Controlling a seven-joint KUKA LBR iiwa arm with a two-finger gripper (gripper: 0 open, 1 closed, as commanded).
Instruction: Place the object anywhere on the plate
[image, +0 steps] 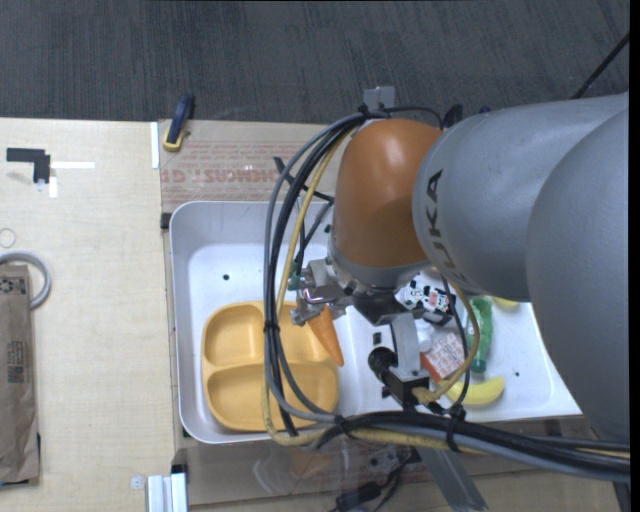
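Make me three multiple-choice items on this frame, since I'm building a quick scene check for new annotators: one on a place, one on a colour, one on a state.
1. Where does the plate lie?
A. In the near-left part of the white bin
B. On the wooden bench outside the bin
C. On top of the arm

2. What colour is the plate?
A. Blue
B. Yellow
C. Black

3. How does the orange cone-shaped object stand to the plate?
A. Lying flat in the middle of the left compartment
B. At the plate's right edge, just under the arm's wrist
C. Far away in the bin's opposite corner

Answers:
1 A: the plate sits inside the bin, by its left wall and near rim.
2 B: both compartments show yellow.
3 B: the cone overlaps the plate's right rim below the wrist.
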